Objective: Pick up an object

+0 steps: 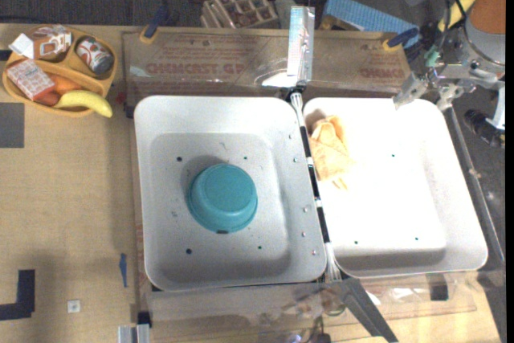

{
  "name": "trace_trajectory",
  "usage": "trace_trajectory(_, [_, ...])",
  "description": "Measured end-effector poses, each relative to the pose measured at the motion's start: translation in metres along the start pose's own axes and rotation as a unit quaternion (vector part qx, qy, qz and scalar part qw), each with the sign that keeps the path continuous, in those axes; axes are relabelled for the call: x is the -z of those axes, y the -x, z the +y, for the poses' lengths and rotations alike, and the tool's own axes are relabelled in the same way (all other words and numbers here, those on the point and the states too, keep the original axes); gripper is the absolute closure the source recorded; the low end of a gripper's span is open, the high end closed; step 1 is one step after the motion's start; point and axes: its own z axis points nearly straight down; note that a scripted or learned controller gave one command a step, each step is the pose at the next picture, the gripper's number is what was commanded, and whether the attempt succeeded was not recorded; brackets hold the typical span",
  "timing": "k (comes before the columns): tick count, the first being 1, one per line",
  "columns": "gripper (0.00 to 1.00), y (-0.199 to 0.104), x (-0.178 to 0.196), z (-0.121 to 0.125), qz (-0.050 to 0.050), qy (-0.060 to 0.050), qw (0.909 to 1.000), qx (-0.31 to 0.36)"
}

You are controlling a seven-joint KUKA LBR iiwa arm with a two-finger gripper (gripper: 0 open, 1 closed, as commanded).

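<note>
A teal bowl (223,198) lies upside down near the middle of the left bin (161,124). A crumpled yellow cloth (329,147) rests in the right bin (418,197), against its left wall. My gripper (424,97) hangs over the far right corner of the right bin, well away from the cloth and the bowl. Its two fingers (404,95) are spread open with nothing between them.
A yellow tray (22,96) with a banana (85,101) and food packs sits on the bench at the far left. A clear upright panel (301,44) stands behind the seam between the bins. Boxes and cables clutter the back.
</note>
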Motion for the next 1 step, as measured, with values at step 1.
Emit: trace_trajectory(1, [0.00,-0.0785,-0.0800,0.0017,0.000,-0.001,0.9998,0.019])
